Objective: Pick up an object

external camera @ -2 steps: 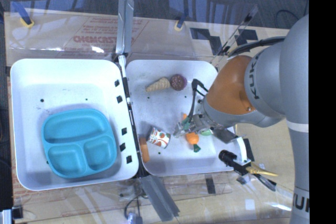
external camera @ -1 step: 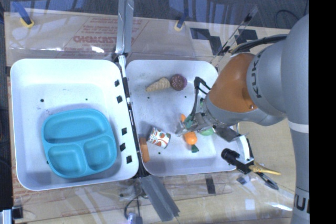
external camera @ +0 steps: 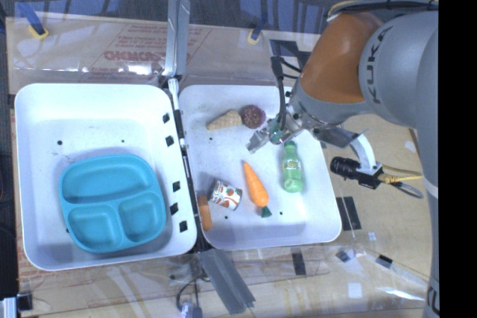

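Gripper (external camera: 267, 136) low in the right bin (external camera: 317, 227), just above the green bottle's (external camera: 292, 167) cap end; cannot tell whether parted or closed. Best to centre over the bottle's body, align across its width, descend straight, avoiding the carrot (external camera: 256, 186) beside the bottle.

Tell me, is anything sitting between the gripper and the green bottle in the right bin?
Nothing visible does. The gripper hangs in the right bin, right beside the cap end of the green bottle. The carrot lies to the bottle's left and the ice cream cone is farther back, both off that line.
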